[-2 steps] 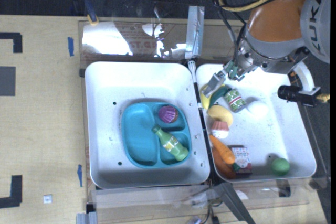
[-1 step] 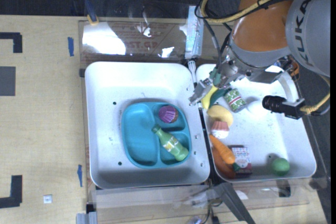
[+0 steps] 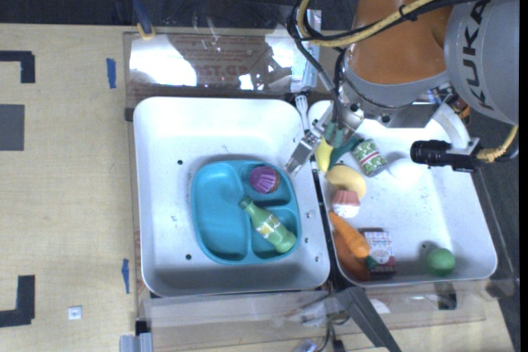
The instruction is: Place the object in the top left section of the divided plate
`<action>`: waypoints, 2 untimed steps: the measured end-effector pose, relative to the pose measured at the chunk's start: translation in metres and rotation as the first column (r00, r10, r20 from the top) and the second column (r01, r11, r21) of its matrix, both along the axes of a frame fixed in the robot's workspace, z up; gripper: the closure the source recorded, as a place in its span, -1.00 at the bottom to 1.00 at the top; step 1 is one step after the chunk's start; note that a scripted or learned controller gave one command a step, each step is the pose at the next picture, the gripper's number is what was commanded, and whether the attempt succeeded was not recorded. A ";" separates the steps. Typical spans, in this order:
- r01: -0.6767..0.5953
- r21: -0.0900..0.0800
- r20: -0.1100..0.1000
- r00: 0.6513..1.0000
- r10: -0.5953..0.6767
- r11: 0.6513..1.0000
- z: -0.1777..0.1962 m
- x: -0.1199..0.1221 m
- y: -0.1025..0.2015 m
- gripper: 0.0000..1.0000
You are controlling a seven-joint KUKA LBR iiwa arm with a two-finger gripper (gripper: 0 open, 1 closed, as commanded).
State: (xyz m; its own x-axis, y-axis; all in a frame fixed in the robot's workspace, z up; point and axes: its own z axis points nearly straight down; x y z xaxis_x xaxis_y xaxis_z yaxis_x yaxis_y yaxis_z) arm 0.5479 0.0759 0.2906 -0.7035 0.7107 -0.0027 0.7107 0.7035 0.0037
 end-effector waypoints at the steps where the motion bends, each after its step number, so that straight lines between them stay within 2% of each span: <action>1: 0.000 0.001 0.005 1.000 0.000 1.000 0.011 0.001 0.000 1.00; 2: -0.068 -0.002 -0.008 0.998 0.068 0.998 -0.064 0.033 -0.044 1.00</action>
State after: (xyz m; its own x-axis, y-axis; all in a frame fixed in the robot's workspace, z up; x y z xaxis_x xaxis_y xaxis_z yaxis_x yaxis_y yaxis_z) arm 0.5812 0.0320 0.2270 -0.7499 0.6615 0.0019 0.6615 0.7499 -0.0031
